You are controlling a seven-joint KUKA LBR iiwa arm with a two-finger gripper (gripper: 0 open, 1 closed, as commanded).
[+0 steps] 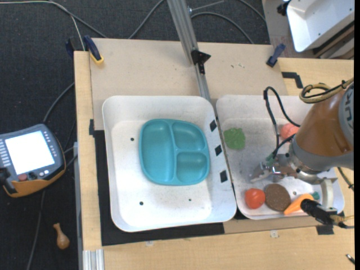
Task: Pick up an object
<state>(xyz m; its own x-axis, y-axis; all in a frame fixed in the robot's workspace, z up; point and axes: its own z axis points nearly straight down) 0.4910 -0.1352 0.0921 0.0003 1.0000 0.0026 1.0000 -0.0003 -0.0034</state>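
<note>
Plywood bench, dark carpet round it, two white bins side by side. Whether my gripper (pixel 269 170) has hold of anything I cannot tell; it hangs low in the right bin (pixel 247 108), near the front edge, within reach of a glossy red ball (pixel 254 198) and a matt brown disc (pixel 277 197). A nubbly green lump (pixel 234 138) lies toward the left wall. The left bin (pixel 126 207) carries a smooth teal tray (pixel 172 151).

Smooth, faintly glossy teal plastic divided plate (pixel 173 151), matt white plastic bins (pixel 121 167) speckled with dark grit, pale bare wood bench (pixel 140 66), brushed metal pole (pixel 183 18), dark rough carpet (pixel 34 66)
</note>
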